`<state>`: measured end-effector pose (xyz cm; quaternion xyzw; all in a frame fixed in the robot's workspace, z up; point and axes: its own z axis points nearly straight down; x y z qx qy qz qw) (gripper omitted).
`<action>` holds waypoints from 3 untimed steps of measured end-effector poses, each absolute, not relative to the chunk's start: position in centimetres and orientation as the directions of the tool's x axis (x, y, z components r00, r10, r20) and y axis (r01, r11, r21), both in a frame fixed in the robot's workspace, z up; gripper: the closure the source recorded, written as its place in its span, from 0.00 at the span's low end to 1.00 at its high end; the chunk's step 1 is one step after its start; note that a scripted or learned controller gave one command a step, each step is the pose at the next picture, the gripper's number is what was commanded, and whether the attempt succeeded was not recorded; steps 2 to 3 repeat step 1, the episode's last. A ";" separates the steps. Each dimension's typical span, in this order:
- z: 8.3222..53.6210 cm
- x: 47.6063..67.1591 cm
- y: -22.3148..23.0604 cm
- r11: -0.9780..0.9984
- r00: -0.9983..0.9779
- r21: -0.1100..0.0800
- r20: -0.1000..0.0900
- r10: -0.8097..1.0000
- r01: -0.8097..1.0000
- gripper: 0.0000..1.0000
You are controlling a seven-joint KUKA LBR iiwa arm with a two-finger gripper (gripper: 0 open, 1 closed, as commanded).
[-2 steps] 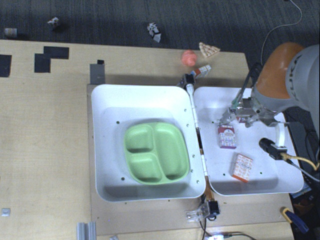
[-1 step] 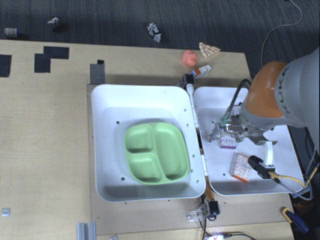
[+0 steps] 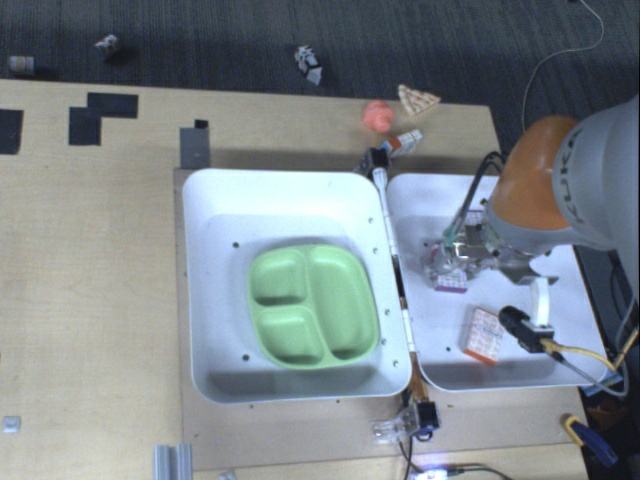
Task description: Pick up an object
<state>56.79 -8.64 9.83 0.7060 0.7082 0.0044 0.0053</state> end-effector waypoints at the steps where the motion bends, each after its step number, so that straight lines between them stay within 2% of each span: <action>1: 18.5 52.4 -3.9 0.005 -0.005 0.004 0.001 1.000 1.000 1.00; 3: 18.5 52.4 -3.9 0.005 -0.005 0.004 0.001 1.000 1.000 1.00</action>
